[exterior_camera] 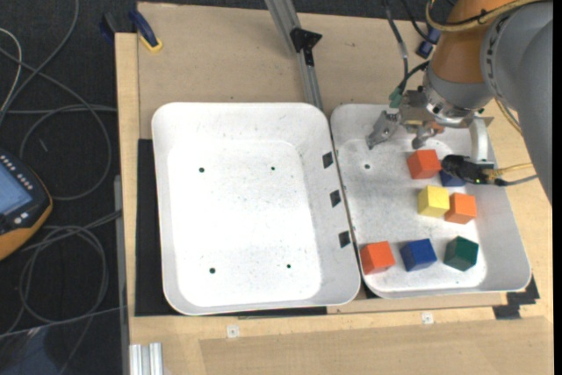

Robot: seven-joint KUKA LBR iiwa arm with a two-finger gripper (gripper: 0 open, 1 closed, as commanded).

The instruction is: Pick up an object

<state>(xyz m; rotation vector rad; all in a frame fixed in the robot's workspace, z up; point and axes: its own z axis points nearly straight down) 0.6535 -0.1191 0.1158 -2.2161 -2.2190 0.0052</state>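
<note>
from my console i had the arm [492, 39] reaching in from the right, its orange band above the wrist, with the gripper [402, 133] hanging over the far part of the right bin [369, 180]. its two fingers stood apart with nothing between them, one toward the bin's left, the other near the red-orange block [424, 163]. i judged it was placed there to come down on something, and that block, just beside the tool, looked the likeliest target, though the fingers were not yet around it.

all the pickable things sat in the right bin. behind the red-orange block a dark blue piece [450, 177] peeked out, mostly hidden. nearer the middle a yellow block [433, 200] and an orange block [462, 206] sat touching each other. along the near rim ran a row: another orange-red block [378, 256], a blue block [418, 254] and a green block [461, 253], each a little apart from its neighbour. i took the loose scatter to be how they had landed, not any deliberate order.

the left bin [241, 215] showed its speckled white floor with a few dark dots.
</note>
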